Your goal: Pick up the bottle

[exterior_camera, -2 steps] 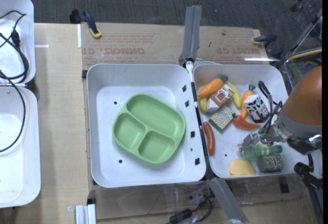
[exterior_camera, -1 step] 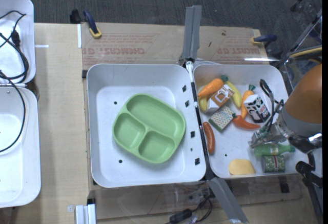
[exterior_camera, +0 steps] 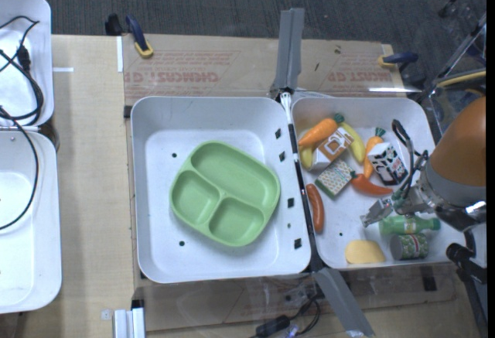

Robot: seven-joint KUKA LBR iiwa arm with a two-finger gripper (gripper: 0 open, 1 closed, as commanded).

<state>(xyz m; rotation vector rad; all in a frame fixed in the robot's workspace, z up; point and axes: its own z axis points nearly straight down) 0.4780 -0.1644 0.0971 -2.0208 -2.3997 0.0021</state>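
End effector (exterior_camera: 387, 209) is down in the right bin (exterior_camera: 329, 247), right at the green bottle (exterior_camera: 410, 225), which lies on its side near the front corner. Grip state? Cannot tell. Bottle isn't lifted, so the pick remains undone.

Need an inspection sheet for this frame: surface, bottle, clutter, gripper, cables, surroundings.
Surface: wooden bench with left bin and right bin side by side.
Job's things: green bottle lying on its side at the right bin's lower right.
Clutter: green tray in the left bin; in the right bin carrots, banana, sausage, small boxes, can, yellow piece.
Grippers: gripper right above the bottle's left end; grip cannot be told.
Cables: black cable over the white units at left.
Surroundings: clamps on the bench's far edge, dark floor beyond.
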